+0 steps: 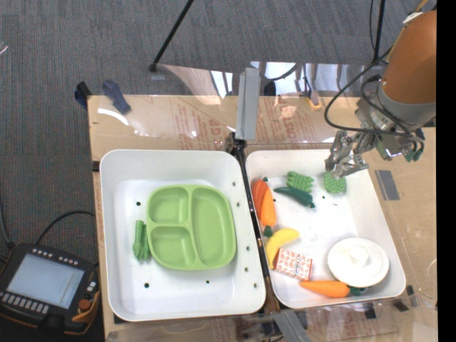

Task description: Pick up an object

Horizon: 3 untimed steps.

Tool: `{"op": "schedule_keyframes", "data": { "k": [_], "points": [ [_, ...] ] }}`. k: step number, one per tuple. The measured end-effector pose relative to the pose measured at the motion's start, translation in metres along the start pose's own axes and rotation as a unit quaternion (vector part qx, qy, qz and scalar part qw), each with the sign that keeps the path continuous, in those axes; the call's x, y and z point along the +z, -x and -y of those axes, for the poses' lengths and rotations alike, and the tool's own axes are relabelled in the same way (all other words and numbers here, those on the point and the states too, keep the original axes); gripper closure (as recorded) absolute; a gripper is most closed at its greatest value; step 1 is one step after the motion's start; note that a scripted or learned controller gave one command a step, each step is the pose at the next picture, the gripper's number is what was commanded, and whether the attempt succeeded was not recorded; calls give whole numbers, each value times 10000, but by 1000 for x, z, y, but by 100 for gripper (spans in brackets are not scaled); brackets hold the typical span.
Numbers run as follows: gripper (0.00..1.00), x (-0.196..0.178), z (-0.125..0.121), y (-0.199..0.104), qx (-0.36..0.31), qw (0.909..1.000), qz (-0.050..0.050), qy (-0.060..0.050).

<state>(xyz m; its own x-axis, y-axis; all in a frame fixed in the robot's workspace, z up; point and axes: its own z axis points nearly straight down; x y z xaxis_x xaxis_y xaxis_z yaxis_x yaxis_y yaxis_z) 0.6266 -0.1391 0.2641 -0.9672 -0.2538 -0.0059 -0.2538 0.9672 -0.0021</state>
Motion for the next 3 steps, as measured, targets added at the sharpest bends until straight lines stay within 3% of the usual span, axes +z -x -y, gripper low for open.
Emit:
{"op": "schedule_keyframes", "data": {
  "k": [1,2,3],
  "points": [
    [100,-21,-14,23,553,9985,-2,13],
    [100,24,-71,37,658,9978,-34,27],
    [100,-32,-50,33,233,9997,8,3]
  ]
}}
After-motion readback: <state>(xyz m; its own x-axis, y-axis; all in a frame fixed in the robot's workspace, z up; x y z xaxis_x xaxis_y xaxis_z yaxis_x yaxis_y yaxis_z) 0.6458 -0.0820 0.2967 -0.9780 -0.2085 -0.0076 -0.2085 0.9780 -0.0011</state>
